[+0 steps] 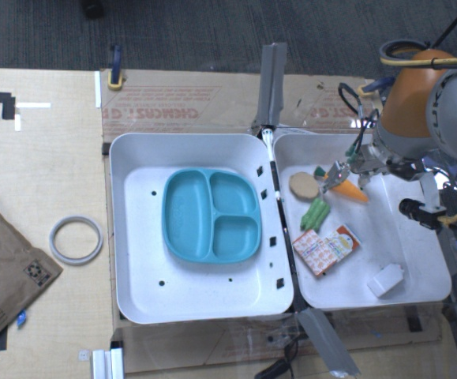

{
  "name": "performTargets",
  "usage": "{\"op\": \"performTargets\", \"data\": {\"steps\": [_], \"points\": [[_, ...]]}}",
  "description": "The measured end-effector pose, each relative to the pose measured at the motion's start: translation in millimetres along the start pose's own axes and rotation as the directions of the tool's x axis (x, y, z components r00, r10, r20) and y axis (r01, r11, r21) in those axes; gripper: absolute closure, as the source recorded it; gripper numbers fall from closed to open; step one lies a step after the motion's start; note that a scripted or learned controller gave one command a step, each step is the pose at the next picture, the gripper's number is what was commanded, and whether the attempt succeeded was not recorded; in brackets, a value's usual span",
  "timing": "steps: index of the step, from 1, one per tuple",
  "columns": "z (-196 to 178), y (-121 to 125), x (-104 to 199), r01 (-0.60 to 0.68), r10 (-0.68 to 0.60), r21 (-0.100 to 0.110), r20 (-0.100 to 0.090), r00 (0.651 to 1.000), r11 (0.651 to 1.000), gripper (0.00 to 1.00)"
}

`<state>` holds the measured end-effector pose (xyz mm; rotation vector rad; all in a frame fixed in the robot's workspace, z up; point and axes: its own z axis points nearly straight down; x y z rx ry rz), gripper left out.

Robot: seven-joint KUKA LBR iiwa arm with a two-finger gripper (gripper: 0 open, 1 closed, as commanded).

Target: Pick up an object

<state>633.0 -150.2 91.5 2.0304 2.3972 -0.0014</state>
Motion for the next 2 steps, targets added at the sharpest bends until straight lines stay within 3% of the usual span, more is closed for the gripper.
{"op": "performTargets", "data": {"steps": [1, 2], "points": [[-8.5, -1.1, -0.8, -0.003, 0.003, 0.005, -0.002, 1.0, 1.0, 1.0], [-126.4, 7.3, 48.8, -0.032, 0.032, 0.0, 0.001, 0.999, 0.999, 1.0]]}}
